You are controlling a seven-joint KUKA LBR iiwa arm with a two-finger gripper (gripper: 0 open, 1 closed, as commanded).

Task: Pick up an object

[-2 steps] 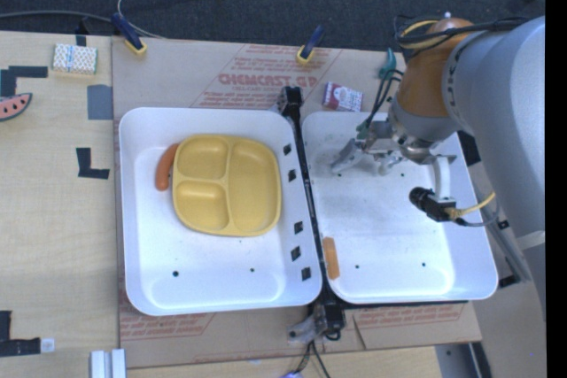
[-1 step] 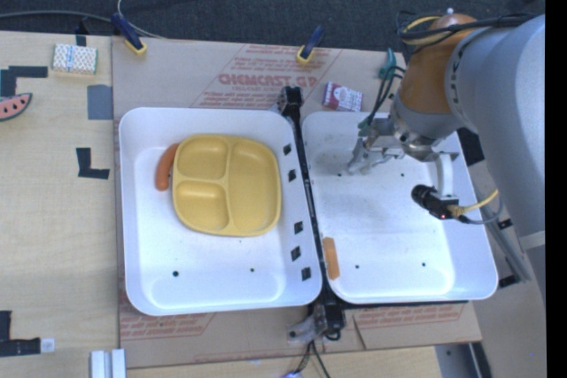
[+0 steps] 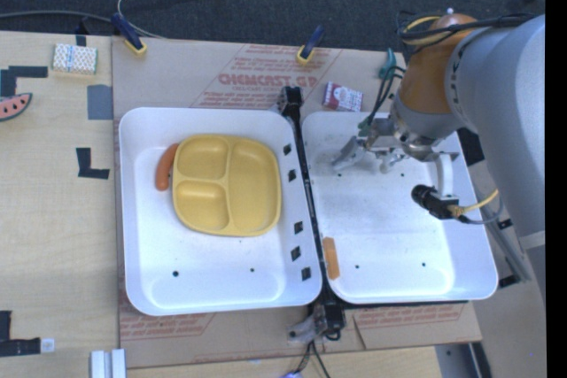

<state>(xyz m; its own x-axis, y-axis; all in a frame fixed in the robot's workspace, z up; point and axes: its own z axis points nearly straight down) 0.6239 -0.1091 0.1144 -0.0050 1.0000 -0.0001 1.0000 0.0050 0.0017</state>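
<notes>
Small orange object (image 3: pixel 330 258) lies against the left wall of the right white bin (image 3: pixel 461 283), well below and slightly left of the jaws (image 3: pixel 347 160). The jaws hang low over that bin's upper left area, holding nothing; how far they are open cannot be told. Across the divider to their left, the left bin (image 3: pixel 142 279) holds a yellow divided plate (image 3: pixel 227 184), with an orange sausage-shaped piece (image 3: pixel 163 168) touching its far edge.

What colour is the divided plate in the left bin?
Yellow. The divided plate shows best in the camera view, lying in the left bin.
</notes>
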